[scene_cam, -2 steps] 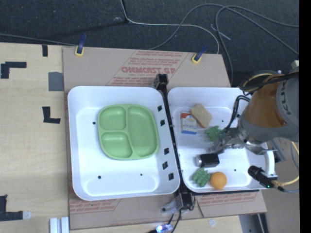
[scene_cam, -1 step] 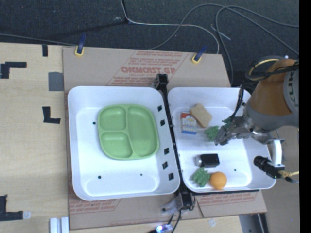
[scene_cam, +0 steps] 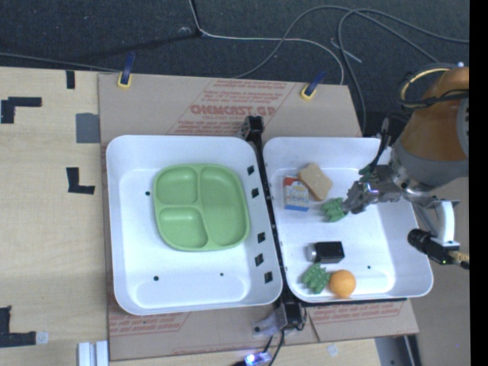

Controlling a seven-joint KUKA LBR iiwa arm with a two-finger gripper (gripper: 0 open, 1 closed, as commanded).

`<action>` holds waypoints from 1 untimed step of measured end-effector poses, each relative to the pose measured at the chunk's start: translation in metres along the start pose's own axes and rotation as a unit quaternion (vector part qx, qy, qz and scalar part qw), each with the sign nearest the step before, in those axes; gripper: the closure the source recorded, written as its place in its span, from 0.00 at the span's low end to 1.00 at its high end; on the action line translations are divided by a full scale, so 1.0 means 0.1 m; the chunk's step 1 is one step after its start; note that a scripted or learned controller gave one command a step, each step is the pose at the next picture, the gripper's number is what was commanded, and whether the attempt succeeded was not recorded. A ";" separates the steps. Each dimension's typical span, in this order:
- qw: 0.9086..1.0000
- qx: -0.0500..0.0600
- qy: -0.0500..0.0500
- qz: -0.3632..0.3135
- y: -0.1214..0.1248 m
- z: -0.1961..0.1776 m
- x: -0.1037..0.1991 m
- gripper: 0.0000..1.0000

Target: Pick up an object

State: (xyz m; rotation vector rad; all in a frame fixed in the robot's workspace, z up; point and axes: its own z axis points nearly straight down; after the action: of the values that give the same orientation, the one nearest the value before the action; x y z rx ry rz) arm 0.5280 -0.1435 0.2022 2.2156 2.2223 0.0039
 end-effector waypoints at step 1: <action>1.000 0.000 0.000 0.000 0.02 -0.53 0.00 1.00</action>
State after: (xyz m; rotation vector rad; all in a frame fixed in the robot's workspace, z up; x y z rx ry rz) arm 0.5293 -0.1433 0.2552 2.2159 2.2206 0.0042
